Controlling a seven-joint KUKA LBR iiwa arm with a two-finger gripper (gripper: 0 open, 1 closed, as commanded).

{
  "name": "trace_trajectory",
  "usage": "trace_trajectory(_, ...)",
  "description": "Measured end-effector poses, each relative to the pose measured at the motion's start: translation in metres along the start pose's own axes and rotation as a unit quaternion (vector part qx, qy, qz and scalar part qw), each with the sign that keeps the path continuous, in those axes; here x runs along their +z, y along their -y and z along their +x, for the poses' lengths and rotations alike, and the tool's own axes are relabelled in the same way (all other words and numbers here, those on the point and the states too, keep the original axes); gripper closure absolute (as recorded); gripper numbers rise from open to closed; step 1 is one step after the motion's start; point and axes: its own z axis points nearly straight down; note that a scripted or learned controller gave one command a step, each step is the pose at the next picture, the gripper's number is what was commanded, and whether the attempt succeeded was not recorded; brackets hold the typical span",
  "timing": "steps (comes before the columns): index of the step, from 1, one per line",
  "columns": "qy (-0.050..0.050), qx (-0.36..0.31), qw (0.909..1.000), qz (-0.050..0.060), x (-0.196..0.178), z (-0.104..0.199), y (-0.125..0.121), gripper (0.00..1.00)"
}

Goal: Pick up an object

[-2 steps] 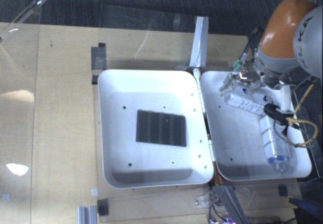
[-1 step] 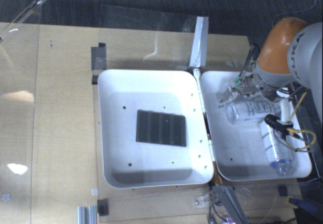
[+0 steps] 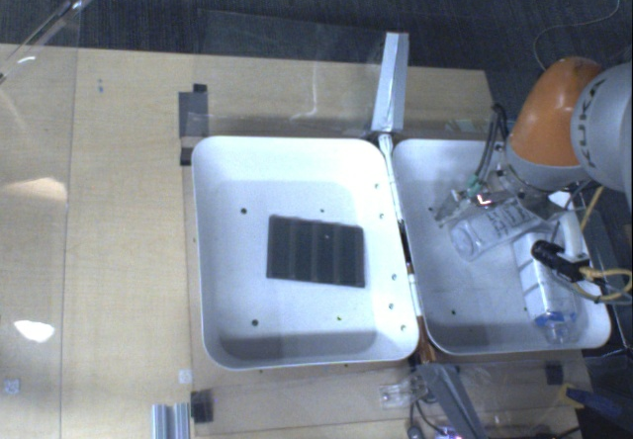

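1. Jaws (image 3: 482, 198) sit low in the right bin (image 3: 435, 313), in its upper half; whether they are apart or together cannot be told.
2. A clear plastic bottle (image 3: 485, 229) lies just under and beside the jaws, tilted; contact uncertain.
3. A second clear bottle (image 3: 547, 299) with a blue cap lies along the bin's right wall, near the lower corner.
4. Lower left floor of the right bin is bare.
5. Left bin (image 3: 223, 229) holds a dark ribbed mat (image 3: 316, 251) at centre, bare floor on every side.
6. Both bins touch along their shared rim on the wooden surface (image 3: 109, 229).
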Motion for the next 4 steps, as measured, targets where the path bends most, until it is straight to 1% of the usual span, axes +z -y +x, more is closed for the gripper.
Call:
trace_trajectory(1,-0.008,-0.138,0.9904,0.012,-0.006,-0.048,-0.049,0.00)
trace_trajectory(2,0.000,-0.151,0.9885,0.002,-0.007,-0.066,0.009,0.00)
trace_trajectory(3,0.002,-0.151,0.9885,-0.004,-0.021,-0.065,0.005,1.00)
trace_trajectory(4,0.002,-0.151,0.9885,-0.003,-0.021,-0.065,0.005,0.00)
